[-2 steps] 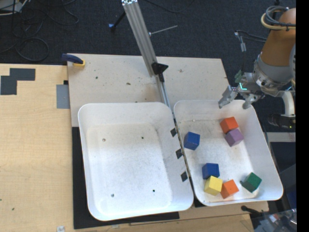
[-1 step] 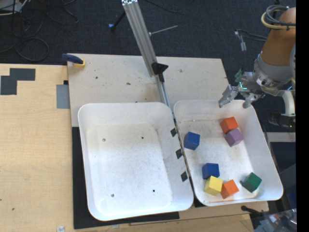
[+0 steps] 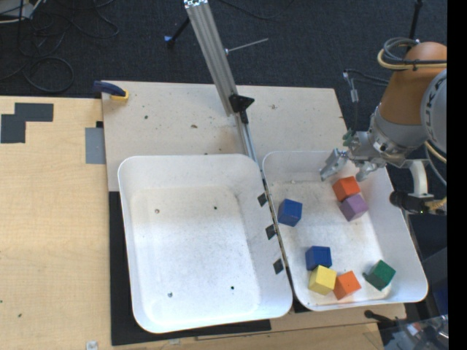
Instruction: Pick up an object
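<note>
**White bins, coloured cubes: the pincer poised over the right bin's far corner**

Pale wood forms the desk (image 3: 51, 217), which carries two shallow white bins side by side so that objects may be taken from one and, by inference, released into the other. The left bin (image 3: 139, 188) shows bare floor with a few dark specks. The right bin (image 3: 306, 168) holds all seven cubes, which lie loose and well spread, an arrangement that probably leaves room for fingers to descend around any one of them. A slanted aluminium rail (image 3: 213, 49) with a checkered tip rises from the desk behind the bins.

The grey arm with its orange band (image 3: 408, 86) reaches in from the right, wrist bent down over the far part of the right bin. The pincer (image 3: 352, 162) hangs with its fingers spread apart and nothing between them.

The likeliest target, judged by nearness, is the orange cube (image 3: 346, 188), just below and in front of the fingertips; whether they touch it cannot be told. The purple cube (image 3: 354, 206) sits just beside it. The blue cube (image 3: 290, 212) lies nearer the bin divider. Along the near wall sit a dark blue cube (image 3: 318, 257), a yellow cube (image 3: 322, 279), a second orange cube (image 3: 346, 284) and a green cube (image 3: 380, 274), all well apart from the pincer.
</note>
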Controlling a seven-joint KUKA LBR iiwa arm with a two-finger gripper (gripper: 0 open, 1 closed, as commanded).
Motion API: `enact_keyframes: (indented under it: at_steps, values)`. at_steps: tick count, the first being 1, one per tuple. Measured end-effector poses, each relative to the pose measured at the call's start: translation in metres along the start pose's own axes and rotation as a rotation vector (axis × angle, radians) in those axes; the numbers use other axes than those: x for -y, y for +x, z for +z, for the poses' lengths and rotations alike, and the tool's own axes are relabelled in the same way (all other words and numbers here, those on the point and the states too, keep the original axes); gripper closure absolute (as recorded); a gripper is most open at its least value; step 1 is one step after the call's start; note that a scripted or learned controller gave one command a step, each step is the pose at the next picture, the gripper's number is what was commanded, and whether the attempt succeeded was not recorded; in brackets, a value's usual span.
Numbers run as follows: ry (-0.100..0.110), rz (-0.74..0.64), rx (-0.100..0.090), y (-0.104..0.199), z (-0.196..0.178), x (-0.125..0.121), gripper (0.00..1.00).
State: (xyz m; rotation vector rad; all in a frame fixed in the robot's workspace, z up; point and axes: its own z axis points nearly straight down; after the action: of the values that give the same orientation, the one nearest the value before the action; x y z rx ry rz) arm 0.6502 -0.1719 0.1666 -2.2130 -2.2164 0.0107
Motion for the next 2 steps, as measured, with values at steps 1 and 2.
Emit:
enact_keyframes:
  at_steps: [1,2]
  values:
    - [-0.018,0.0,0.004,-0.0001,0.0421,-0.0093,0.0]
    - [-0.024,0.0,0.006,-0.0007,0.0455,-0.0114,0.0]
